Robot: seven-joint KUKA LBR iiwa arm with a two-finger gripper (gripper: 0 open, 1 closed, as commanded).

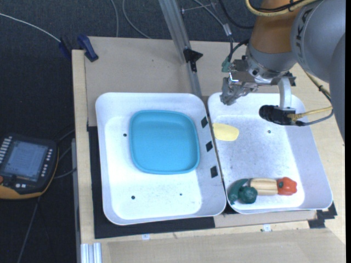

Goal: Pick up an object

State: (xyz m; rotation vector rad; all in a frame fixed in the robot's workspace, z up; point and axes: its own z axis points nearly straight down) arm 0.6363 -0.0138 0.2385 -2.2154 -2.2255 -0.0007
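Two white bins sit on the bench (137,59), the left bin (112,199) carrying a blue plate (164,141), while in the right bin (304,152) a yellow piece (225,131) lies near, at six o'clock from the fingers (226,97), its long axis nine-to-three, the fingers seemingly pressed together on nothing.

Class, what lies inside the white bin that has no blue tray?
In that bin: a yellow piece near the far wall; a green object, tan stick and red piece touching along the near wall. The claw hides its far corner.
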